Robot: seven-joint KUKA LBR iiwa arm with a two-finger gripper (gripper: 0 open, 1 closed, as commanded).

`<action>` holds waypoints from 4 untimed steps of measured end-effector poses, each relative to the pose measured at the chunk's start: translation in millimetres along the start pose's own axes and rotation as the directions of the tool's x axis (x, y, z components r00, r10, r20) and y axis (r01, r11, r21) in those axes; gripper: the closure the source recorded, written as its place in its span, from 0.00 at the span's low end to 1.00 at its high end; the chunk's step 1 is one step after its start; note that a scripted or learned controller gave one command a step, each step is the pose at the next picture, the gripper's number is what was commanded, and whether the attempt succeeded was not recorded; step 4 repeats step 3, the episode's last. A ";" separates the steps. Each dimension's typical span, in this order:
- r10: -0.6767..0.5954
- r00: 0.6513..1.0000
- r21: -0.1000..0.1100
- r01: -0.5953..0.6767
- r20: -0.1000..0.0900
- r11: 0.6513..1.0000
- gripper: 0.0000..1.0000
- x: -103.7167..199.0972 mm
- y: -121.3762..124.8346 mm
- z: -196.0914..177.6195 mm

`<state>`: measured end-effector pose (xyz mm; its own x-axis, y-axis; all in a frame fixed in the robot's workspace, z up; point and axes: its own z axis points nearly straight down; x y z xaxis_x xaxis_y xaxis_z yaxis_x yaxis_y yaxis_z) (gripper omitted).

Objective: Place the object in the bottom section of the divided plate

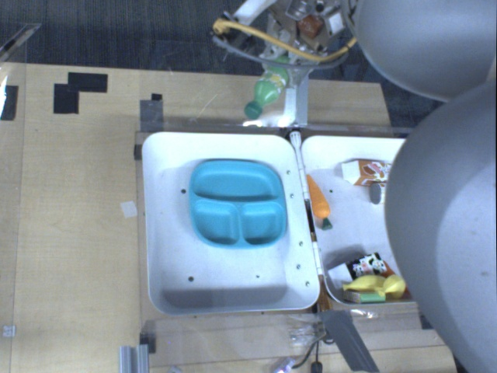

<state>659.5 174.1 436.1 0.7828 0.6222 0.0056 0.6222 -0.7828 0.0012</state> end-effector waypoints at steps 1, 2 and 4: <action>0.020 1.000 0.000 -0.020 0.005 1.000 1.00 -57.3 42.1 1.0; 0.194 0.981 0.000 -0.194 0.006 0.981 1.00 -121.1 92.4 18.6; 0.244 0.970 0.001 -0.244 0.006 0.970 1.00 -130.0 10.1 251.7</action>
